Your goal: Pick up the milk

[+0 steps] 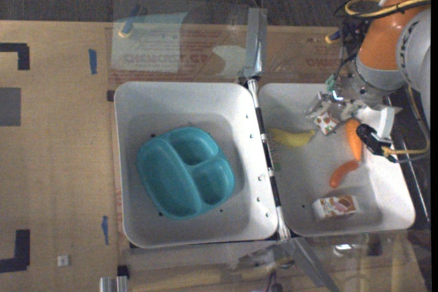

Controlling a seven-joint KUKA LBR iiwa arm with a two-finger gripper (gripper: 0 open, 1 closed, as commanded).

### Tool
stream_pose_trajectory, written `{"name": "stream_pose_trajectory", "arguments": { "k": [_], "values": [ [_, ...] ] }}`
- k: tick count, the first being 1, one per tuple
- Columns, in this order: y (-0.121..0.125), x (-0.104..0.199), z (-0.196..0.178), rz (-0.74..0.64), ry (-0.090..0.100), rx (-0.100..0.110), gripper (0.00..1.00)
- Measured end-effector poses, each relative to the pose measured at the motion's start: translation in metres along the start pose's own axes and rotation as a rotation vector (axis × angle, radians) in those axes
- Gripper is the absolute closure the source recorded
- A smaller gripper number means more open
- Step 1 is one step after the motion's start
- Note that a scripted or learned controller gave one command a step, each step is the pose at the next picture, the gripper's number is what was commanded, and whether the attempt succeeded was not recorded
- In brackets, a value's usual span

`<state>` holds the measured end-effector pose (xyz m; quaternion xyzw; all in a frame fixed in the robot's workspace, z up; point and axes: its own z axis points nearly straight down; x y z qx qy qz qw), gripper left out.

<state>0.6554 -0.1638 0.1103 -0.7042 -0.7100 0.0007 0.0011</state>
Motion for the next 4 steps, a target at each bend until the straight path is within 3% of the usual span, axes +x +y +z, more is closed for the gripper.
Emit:
{"name": "stream_pose_trajectory", "arguments": {
  "k": [1,2,3,4],
  "values": [
    [-0.047,0.033,0.022,-0.289,-0.002,-0.008,0.0],
    [0.006,-0.005,-0.061,-0.32,-0.004,-0.008,0.0],
    [-0.006,0.069,0.005,-0.452,-0.004,-0.01,0.0],
    [0.013,0.048,-0.127,-0.654,-0.006,-0.01,0.0]
  ]
}}
